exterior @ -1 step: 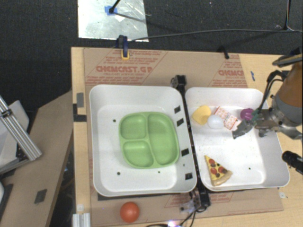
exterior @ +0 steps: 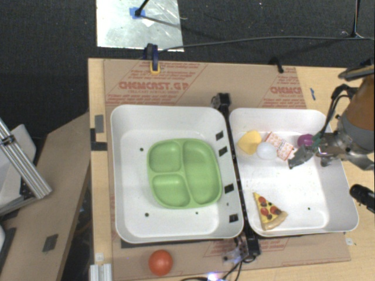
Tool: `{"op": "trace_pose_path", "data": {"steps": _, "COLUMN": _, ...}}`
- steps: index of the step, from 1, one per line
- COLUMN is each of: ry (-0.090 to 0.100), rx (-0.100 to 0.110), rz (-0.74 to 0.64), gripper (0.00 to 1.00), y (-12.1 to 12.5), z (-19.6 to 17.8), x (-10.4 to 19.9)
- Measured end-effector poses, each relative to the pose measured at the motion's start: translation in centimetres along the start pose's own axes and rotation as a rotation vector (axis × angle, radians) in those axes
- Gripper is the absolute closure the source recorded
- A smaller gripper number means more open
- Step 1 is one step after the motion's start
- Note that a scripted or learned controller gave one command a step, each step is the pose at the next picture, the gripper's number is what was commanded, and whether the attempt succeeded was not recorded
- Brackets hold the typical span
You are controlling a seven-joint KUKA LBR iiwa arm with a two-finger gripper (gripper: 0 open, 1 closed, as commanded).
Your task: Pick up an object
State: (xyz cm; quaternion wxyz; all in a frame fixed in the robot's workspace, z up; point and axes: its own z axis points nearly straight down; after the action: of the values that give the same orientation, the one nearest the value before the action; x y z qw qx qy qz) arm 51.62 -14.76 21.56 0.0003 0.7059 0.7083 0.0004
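Pizza slice [exterior: 269, 210]; end effector [exterior: 304, 155] above bin [exterior: 328, 215]

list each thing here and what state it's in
green divided plate: flat in left bin, nothing on it
pizza slice: flat in right bin
yellow piece: beside white ball
pink-and-white packet: lying flat
purple ball: near gripper
orange ball: outside bins

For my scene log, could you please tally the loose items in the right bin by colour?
Yellow: 1, the yellow lump
White: 1, the white ball
Pink and white: 1, the packet
Purple: 1, the purple ball
Multicoloured: 1, the pizza slice
Total: 5
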Motion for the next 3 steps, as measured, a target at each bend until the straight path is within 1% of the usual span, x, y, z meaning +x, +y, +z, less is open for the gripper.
{"op": "trace_pose_path", "data": {"steps": 2, "ry": 0.001, "rx": 0.004, "rz": 0.003, "gripper": 0.00, "y": 0.3, "z": 12.2, "x": -0.7}}
{"op": "trace_pose_path", "data": {"steps": 3, "ry": 0.000, "rx": 0.001, "rz": 0.003, "gripper": 0.00, "y": 0.3, "z": 13.1, "x": -0.7}}
